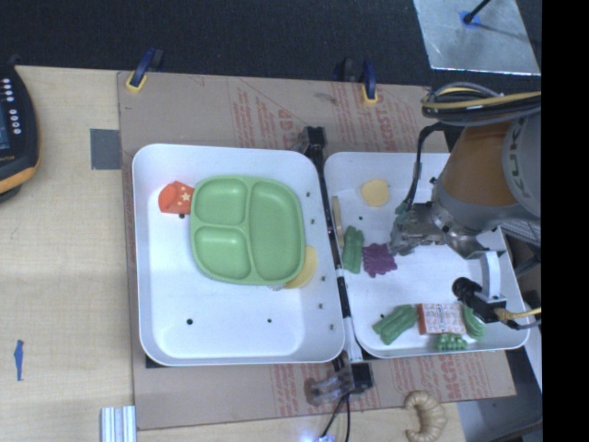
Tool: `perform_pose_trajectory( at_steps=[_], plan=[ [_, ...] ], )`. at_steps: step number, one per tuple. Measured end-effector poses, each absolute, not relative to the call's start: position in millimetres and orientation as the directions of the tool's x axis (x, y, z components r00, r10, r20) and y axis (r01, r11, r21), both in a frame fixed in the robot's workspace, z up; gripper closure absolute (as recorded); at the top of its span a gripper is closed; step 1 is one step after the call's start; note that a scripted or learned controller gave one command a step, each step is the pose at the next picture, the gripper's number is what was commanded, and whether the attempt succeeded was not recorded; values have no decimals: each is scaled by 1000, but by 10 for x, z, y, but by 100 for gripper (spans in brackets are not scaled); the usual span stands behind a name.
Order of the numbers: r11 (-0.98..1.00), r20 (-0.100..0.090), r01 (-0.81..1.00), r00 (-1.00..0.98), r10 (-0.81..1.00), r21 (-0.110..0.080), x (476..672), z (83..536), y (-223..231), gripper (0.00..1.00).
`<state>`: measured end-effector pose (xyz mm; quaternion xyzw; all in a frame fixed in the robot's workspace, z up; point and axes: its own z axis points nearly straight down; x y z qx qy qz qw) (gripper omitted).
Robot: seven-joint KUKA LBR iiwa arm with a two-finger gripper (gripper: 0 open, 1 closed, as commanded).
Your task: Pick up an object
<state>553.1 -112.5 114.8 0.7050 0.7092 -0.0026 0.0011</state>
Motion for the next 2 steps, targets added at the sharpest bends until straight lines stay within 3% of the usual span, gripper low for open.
perform_pose_trajectory(
  at_steps=[1, 2],
  plan=[
    [6, -5, 1000, -6, 1000, -2, 5530, 1145, -1124, 0],
    [4, 1, 1000, -4, 1000, -7, 5280, 910, -1093, 0]
  ],
)
